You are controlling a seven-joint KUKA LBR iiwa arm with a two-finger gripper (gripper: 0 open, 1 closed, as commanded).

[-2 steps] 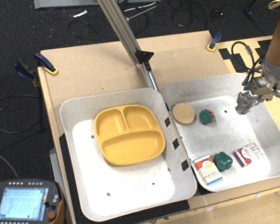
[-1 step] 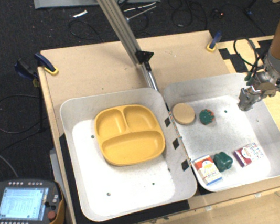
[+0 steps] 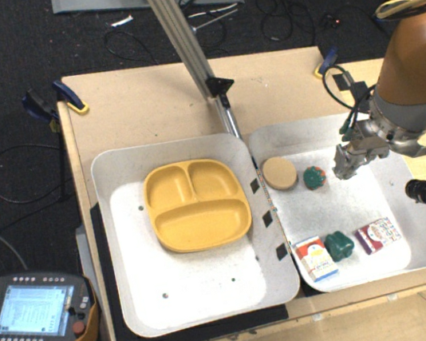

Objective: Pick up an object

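Closest to me, down at the left front corner, sits the control tablet [image 3: 35, 313] with its screen lit, off the table [image 3: 153, 103] proper. Next come the two white bins, side by side. In the front of the right bin [image 3: 420, 248] lie three small things in a row: a little carton [image 3: 317, 259] with red and orange print, a dark green lump [image 3: 339, 245] just beside it, and a reddish packet [image 3: 378, 234] a bit further right. The left bin [image 3: 200, 289] carries a yellow divided plate [image 3: 198, 204], sitting toward its back half.

Further back in the right bin there is a tan round disc [image 3: 280, 172] near the inner wall, and just beside it a small green ball-like thing [image 3: 314, 178] with a touch of red on it. The claw [image 3: 346, 165] hangs just to the right of that green piece, low over the bin floor, with the grey arm and its orange band [image 3: 413, 51] rising behind it toward the right. From this angle I cannot tell whether the claw is open or closed, and nothing shows between its tips.

So as I judge it, nothing has been picked up yet: every item lies on a bin floor. The arm seems placed for the green piece or the disc; the closing and the lift remain to be done
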